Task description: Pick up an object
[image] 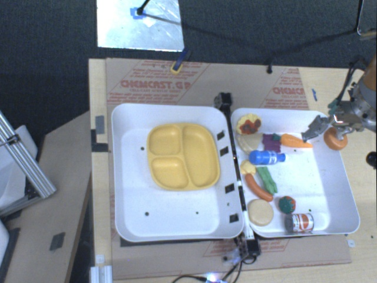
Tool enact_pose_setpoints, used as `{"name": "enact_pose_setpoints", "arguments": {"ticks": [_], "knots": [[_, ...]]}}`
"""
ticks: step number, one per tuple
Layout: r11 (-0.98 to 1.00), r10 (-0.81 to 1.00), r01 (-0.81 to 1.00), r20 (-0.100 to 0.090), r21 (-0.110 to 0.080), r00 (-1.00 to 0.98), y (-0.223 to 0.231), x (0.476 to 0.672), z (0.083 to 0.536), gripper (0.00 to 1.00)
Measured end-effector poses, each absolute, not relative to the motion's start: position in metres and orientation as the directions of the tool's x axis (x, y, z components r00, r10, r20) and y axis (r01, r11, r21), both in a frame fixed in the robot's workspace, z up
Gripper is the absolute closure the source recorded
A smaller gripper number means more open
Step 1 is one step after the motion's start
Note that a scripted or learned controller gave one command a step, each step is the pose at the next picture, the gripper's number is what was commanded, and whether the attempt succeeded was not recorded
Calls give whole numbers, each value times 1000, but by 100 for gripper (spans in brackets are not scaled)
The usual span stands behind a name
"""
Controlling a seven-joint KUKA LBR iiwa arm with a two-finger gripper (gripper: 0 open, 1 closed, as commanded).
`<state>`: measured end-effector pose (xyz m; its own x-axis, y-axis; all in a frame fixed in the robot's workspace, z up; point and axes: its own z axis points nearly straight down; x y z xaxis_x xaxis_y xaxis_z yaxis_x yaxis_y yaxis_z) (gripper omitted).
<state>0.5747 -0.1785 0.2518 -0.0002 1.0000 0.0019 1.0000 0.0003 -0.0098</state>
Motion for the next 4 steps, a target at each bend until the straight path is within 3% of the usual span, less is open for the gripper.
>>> {"name": "enact_pose_setpoints", "arguments": {"ticks": [1, 4], "knots": [[3, 1000, 1000, -1, 1, -3, -178, 577, 258, 0], [1, 1000, 1000, 1, -2, -1, -186, 577, 132, 0]]}}
